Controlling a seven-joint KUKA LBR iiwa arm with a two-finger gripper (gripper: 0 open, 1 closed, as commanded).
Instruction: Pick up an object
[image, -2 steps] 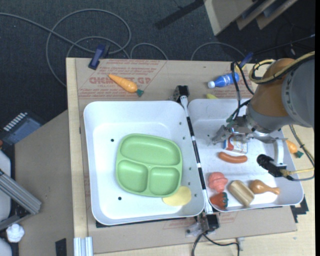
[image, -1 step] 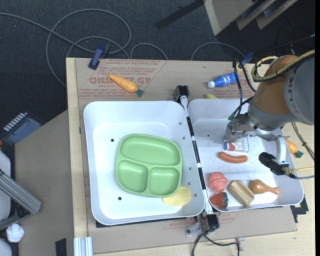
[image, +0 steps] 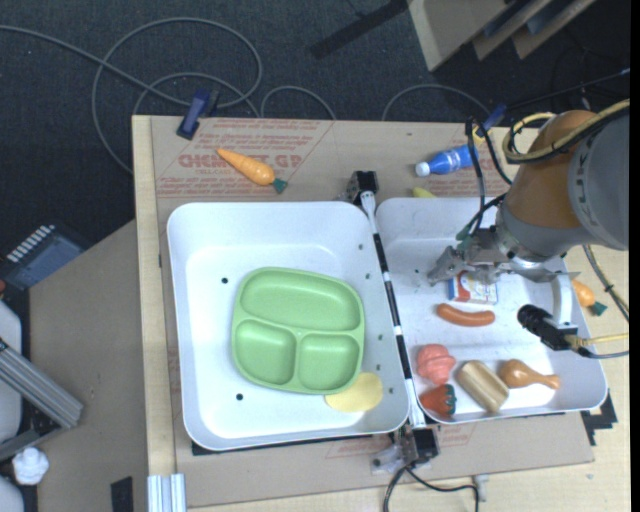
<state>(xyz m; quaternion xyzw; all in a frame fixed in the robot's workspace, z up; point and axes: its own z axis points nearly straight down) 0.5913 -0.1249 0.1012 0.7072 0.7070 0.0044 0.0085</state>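
The gripper (image: 468, 270) hangs low over the middle of the right bin (image: 420, 225), right above a small red, white and blue packet (image: 474, 291) that lies flat on the bin floor. From here I can't tell how far open the gripper is, or whether it has hold of the packet at all. Just beside the packet, toward the bin's near edge, lies a sausage (image: 466, 316). Along that near edge sit four more toy foods: a pink piece (image: 434, 360) by the left wall, a red piece (image: 438, 401) tucked into the near-left corner, a bread roll (image: 482, 386) touching it, and a drumstick (image: 527, 376) further right. The grey arm (image: 560, 190) comes in over the bin's far-right corner. In the left bin (image: 200, 250) a green plate (image: 298, 328) with three compartments fills the centre, and a yellow piece (image: 354, 395) lies against its near-right rim. Outside the bins, on the counter (image: 150, 300), a carrot (image: 248, 166) lies beyond the left bin's far edge and a blue and white bottle (image: 447, 161) beyond the right bin's — both well apart from the gripper.
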